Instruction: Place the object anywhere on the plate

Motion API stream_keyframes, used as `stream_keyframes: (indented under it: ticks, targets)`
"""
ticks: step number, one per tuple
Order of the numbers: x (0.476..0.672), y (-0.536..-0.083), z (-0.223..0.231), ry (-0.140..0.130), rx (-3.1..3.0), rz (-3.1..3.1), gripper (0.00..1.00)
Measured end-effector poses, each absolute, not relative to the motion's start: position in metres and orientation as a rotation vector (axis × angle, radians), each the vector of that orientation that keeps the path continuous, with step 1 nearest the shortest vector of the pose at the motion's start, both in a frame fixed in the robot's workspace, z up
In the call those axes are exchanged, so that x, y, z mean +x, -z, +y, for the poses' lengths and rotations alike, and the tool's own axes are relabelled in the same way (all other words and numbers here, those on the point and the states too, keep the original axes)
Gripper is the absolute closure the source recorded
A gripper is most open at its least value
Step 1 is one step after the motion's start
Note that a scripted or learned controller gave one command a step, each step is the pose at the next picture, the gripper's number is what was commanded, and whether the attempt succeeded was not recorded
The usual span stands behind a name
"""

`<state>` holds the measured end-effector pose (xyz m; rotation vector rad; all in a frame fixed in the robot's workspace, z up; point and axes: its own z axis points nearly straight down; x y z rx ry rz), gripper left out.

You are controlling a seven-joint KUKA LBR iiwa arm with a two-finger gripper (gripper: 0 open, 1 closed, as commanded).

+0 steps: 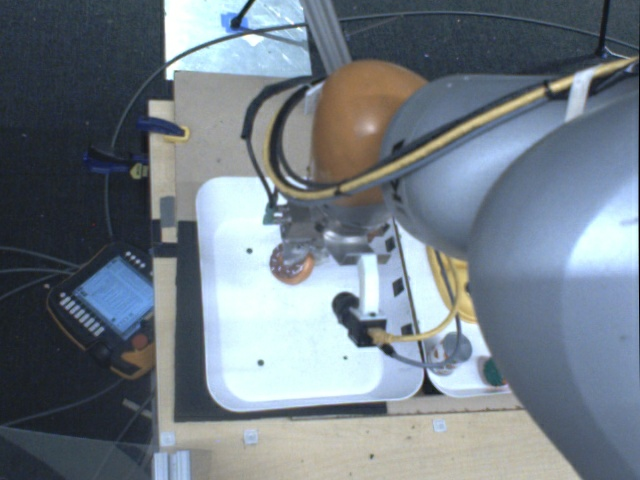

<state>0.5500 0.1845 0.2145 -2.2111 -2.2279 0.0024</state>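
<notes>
With no plate identifiable, the gripper (300,243), its state untellable, hovers over an orange-brown object (292,265) toward the left bin's (230,368) 12 o'clock, placement undone.

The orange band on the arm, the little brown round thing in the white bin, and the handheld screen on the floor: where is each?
orange band (360,118): camera view, middle of its dome.
brown round thing (293,265): camera view, its centre.
handheld screen (110,298): camera view, lit display.
</notes>
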Motion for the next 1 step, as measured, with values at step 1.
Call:
stream_keyframes:
  ticks: [1]
  targets:
    - [0.5508, -0.2161, 0.1828, 0.000, -2.216, -2.226, 0.00]
